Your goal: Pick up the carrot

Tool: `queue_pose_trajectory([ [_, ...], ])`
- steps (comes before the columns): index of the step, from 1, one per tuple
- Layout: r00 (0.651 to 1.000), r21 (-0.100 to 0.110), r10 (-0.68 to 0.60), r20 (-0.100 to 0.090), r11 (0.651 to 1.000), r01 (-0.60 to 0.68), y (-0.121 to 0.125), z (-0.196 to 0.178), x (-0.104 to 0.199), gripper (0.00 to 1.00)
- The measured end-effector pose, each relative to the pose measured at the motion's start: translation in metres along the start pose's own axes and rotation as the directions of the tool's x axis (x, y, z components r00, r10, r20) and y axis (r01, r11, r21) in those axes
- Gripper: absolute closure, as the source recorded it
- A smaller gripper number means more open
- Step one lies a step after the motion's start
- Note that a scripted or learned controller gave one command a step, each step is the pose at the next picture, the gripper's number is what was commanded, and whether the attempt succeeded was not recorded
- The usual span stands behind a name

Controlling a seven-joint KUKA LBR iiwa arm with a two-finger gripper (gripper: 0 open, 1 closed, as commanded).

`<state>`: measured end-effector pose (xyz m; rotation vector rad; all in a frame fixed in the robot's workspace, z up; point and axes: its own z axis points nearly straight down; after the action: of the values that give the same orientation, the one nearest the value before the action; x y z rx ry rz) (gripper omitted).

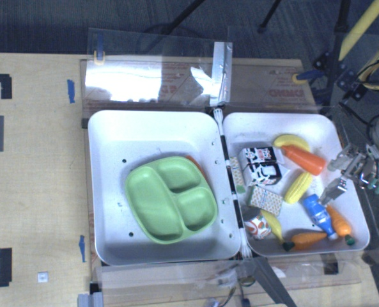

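So here's me, gripper point(340, 174) hanging over the right edge of the right bin point(240, 121), coming in from the side. My two fingers point(335, 192) are spread apart with nothing between them, just air and white bin floor underneath. One tip pokes down near the top of the blue bottle point(317, 215), close but I can't honestly tell if it's touching or floating just above it, the angle is kinda rough there.

The carrot point(308, 239) is lying on its side down at the front of the right bin, fat orange end pointing right, little green top at the left near the bin's front wall. It's well below my fingertips and I've got no hold on it at all. There's a second orange thing with a green cap point(340, 224) just right of the blue bottle, tilted, almost leaning on it.

Rest of the bin is a jumble: orange bottle point(303, 159) up top overlapping a yellow banana point(290, 141), a corn cob point(297, 187) just under them, a black and white carton point(261, 164) toward the middle, a patterned flat packet point(265, 199) below that, and a small ball point(257, 228) with a yellow piece point(273, 224) beside it.

Left bin point(106, 190) has a green divided plate point(170, 198) sitting in it, tilted a bit off square.
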<state>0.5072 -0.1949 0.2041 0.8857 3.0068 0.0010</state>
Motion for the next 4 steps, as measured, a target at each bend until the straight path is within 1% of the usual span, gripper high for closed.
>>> queue_pose_trajectory([
  [1,1.0,0.001,0.026,-0.005,1.0,-0.026,-0.024,0.092,0.003,0.0],
  [2,1.0,0.001,0.026,-0.004,1.0,-0.026,-0.024,0.092,0.003,0.0],
  [3,0.975,-0.001,-0.221,-0.006,0.975,0.221,-0.039,0.097,0.008,0.0],
  [4,0.95,0.0,-0.313,0.0,0.95,0.313,-0.023,-0.126,0.016,0.0],
])
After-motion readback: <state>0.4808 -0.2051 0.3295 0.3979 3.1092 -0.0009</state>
